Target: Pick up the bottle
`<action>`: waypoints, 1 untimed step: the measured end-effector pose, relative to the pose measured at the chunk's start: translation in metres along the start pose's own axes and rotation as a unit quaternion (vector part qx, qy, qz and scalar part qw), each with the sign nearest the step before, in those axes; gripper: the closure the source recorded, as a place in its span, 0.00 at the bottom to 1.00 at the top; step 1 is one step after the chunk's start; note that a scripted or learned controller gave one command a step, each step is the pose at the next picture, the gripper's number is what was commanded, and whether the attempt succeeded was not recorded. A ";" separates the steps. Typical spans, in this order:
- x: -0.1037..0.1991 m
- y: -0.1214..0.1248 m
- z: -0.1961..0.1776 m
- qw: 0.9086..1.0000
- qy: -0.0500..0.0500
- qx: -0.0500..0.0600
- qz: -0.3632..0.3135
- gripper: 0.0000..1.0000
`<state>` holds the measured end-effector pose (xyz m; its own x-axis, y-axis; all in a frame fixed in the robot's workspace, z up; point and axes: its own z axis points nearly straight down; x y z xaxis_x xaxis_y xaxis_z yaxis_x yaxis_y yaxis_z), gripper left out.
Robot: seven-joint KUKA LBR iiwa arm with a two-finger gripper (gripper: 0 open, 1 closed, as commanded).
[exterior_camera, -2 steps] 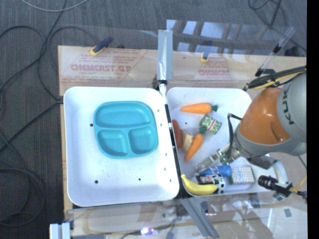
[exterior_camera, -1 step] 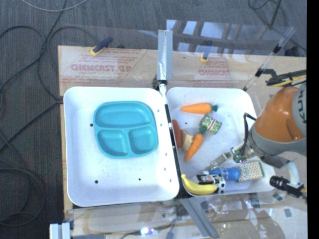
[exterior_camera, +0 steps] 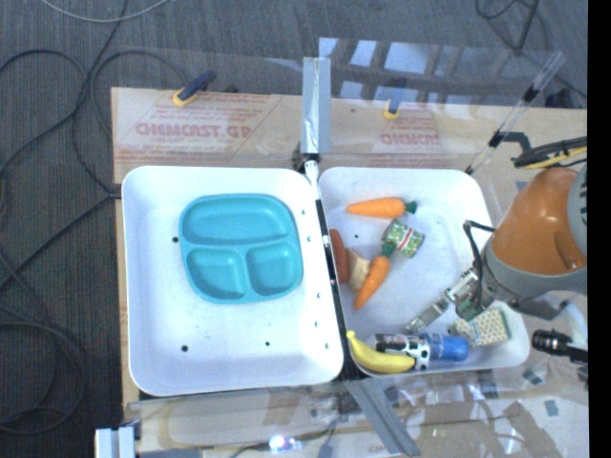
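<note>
Blue tray [exterior_camera: 241,246] in left bin [exterior_camera: 153,351]. Right bin [exterior_camera: 477,194]: bottle [exterior_camera: 434,348] lies flat along near wall, long axis left-right, dark end seemingly toward banana [exterior_camera: 380,354]. Gripper [exterior_camera: 449,305] just above; jaw state unclear.

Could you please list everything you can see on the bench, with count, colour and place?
Bins: 2, white, side by side; left bin, right bin.
Divided plate: 1, turquoise, in the left bin.
Carrots: 2, orange; one at the right bin's top, one near its middle.
Small can: 1, green and white, between the carrots.
Sausage-like piece: 1, reddish brown, right bin's left wall.
Banana: 1, yellow, right bin's bottom edge.
Bottle: 1, blue, lying beside the banana.
Sponge-like block: 1, pale, bottom right corner.
Gripper: 1, grey, above the bottle.
</note>
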<state>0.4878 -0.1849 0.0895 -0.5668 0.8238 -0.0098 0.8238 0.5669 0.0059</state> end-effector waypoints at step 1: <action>-0.024 -0.015 0.000 1.000 0.001 -0.002 0.002 0.00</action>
<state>0.4890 -0.2127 0.0893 -0.5637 0.8260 -0.0070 0.8259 0.5637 0.0093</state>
